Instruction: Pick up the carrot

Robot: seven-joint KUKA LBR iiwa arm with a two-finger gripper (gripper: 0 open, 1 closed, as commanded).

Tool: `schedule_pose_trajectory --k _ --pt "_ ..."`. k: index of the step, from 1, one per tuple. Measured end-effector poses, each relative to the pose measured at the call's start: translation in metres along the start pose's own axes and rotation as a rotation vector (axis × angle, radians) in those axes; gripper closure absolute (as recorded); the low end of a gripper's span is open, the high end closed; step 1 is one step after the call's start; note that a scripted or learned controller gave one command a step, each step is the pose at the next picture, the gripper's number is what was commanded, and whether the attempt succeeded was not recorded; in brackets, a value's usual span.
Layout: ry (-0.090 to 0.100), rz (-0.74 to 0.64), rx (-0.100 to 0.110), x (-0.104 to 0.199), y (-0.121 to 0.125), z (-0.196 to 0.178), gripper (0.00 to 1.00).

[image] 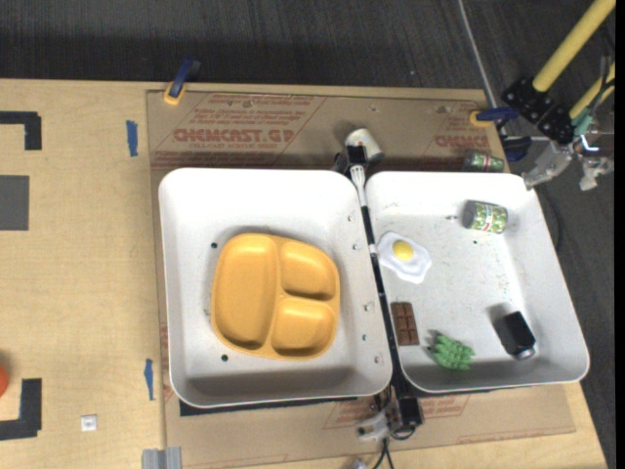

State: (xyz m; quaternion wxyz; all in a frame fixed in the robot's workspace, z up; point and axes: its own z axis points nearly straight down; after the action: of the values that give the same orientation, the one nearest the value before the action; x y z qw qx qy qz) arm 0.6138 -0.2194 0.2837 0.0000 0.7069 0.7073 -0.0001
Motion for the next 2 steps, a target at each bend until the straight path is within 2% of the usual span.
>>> schedule_pose_trajectory --k 1,2 --pt "0.001 -0.245 0.000 0.019 -0.066 0.136 0.00" --pt "0.002 -0.114 0.002 0.087 -0.084 0.183 0.00"
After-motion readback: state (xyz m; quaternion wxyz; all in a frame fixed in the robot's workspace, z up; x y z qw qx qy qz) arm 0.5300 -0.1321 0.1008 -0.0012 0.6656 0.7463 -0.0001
